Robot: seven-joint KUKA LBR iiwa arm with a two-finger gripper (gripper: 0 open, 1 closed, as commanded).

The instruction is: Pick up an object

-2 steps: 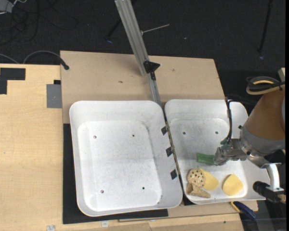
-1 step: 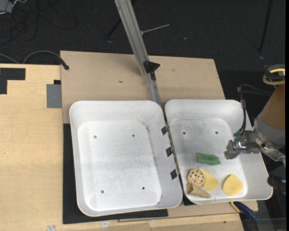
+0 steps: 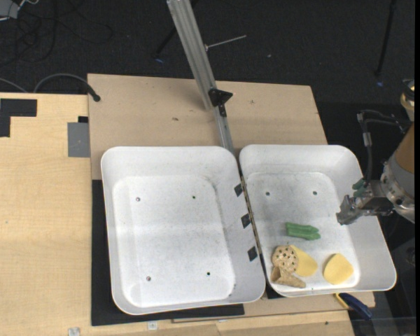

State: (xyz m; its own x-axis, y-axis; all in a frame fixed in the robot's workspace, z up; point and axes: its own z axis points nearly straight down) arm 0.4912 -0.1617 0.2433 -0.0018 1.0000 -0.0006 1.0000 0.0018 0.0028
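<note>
The right bin (image 3: 294, 161) holds a green pickle-shaped piece (image 3: 302, 231) near its middle. At its front lie a round brown cookie-like piece (image 3: 285, 257), a tan scrap (image 3: 288, 278) just below it, a yellow piece (image 3: 306, 263) beside it and another yellow piece (image 3: 338, 269) to the right. My gripper (image 3: 351, 210) hangs over the bin's right rim, to the right of and slightly above the green piece, with nothing seen between its fingers.
The left bin (image 3: 126, 161) sits beside the right one, joined by black clips (image 3: 246, 219). A slanted metal rail (image 3: 196, 54) rises behind the bins. A wooden bench top (image 3: 35, 208) lies to the left.
</note>
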